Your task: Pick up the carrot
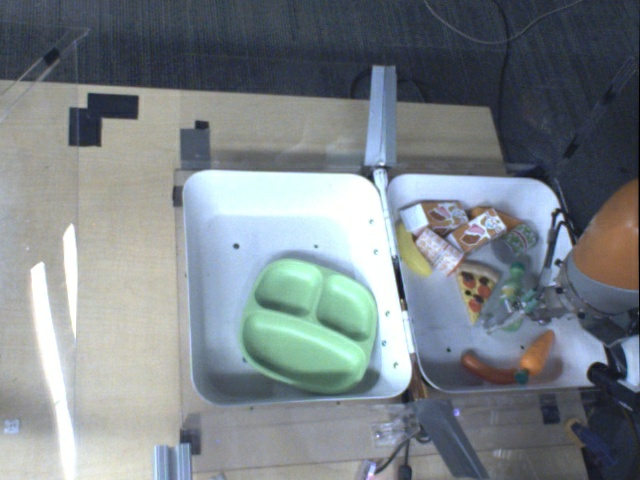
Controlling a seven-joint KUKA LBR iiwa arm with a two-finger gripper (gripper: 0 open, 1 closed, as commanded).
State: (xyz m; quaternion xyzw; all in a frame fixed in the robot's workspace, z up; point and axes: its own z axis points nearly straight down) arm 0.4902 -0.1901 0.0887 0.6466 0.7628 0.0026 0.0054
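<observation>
The carrot [538, 353] is orange with a green stub at its lower end. It lies tilted near the front right corner of the right bin [437, 368]. My gripper [512, 311] reaches in from the right, just up and left of the carrot and beside a pizza slice [476, 286]. I see nothing of the carrot inside it. The grey arm with its orange band [610, 240] comes over the bin's right wall.
A red-orange sausage [486, 368] lies just left of the carrot along the front wall. Snack boxes [458, 230], a yellow banana [413, 252] and a green round item [520, 236] crowd the bin's back. A green divided plate [310, 323] sits in the left bin [215, 268].
</observation>
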